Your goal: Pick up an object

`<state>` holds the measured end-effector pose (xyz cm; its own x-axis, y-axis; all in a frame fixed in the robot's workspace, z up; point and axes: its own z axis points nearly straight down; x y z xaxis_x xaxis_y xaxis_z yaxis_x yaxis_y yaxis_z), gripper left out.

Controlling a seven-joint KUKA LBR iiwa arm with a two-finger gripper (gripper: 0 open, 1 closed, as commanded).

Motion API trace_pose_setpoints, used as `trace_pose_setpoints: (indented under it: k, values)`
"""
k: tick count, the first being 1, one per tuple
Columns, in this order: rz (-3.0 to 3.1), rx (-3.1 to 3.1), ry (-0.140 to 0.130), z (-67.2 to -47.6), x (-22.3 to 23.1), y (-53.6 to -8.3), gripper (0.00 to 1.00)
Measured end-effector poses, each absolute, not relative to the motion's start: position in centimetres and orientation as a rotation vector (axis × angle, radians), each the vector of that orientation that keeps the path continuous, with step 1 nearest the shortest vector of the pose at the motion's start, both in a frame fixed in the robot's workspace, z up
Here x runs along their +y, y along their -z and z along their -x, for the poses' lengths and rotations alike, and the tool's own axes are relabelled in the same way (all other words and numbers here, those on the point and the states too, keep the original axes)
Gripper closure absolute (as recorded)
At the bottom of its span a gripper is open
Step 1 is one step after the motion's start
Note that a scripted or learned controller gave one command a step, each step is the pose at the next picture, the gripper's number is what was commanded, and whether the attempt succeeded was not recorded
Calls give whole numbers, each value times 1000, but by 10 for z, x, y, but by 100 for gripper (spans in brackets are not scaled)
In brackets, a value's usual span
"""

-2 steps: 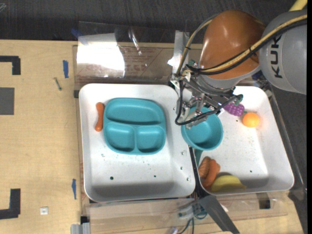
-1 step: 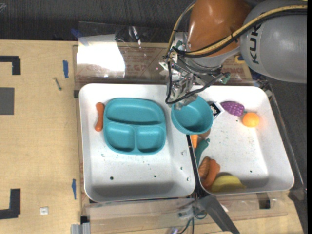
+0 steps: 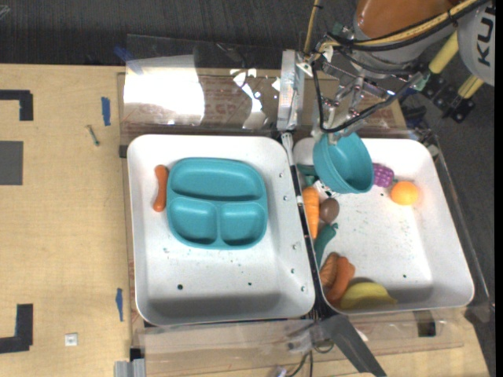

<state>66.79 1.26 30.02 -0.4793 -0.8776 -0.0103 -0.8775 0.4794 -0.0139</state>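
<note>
A teal bowl (image 3: 346, 163) hangs tilted over the back left corner of the right bin (image 3: 440, 250), its rim pinched at the top by my gripper (image 3: 333, 130). The thin fingers come down from the wrist at the upper right and close on the bowl's near edge. Under and beside the bowl lie a purple toy (image 3: 383, 175), an orange ball (image 3: 405, 193), a carrot (image 3: 311, 209) and a brown piece (image 3: 328, 209).
The left bin (image 3: 149, 281) holds a teal divided plate (image 3: 217, 201) and an orange sausage-shaped toy (image 3: 160, 187). In the right bin's front left corner lie reddish-orange pieces (image 3: 336, 275) and a yellow banana (image 3: 368, 293). A green piece (image 3: 325, 234) lies by the divider.
</note>
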Motion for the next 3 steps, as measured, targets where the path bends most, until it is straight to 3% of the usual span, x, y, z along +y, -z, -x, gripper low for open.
trace_pose_setpoints:
  k: [1, 2, 3]
  values:
    - [1735, 2613, 1, -594, 1, -288, 100]
    - [1920, 2472, 5, -637, 53, -190, 100]
    - [2388, 2036, 1, -566, 35, -186, 100]
